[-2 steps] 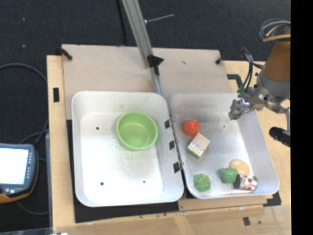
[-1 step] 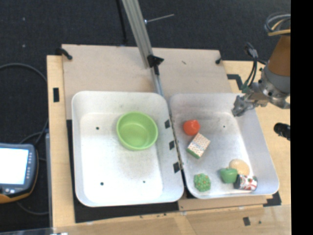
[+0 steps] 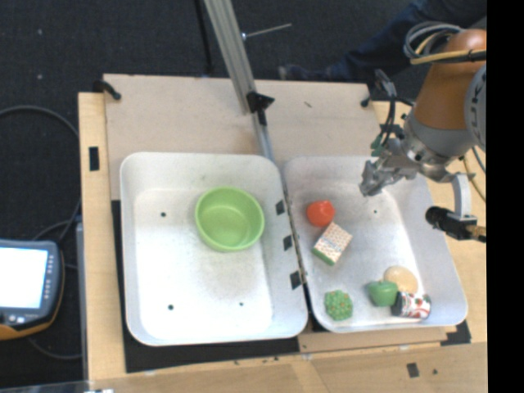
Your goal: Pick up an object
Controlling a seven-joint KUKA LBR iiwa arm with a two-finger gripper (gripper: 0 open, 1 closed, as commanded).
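Nearest the lens, along the right bin's (image 3: 434, 244) front edge, sit a green bumpy ball (image 3: 338, 304), a green toy (image 3: 381, 292) and a beige piece (image 3: 400, 277). Farther back lie a patterned block (image 3: 332, 243) and a red ball (image 3: 320, 213). Gripper (image 3: 371, 182) hovers above the bin's far side — finger state cannot be told — holding nothing visible. A green bowl (image 3: 229, 218) sits in the left bin (image 3: 147, 285).

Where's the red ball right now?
The red ball lies in the right bin, near its left wall, just above the checkered block and down-left of the gripper.
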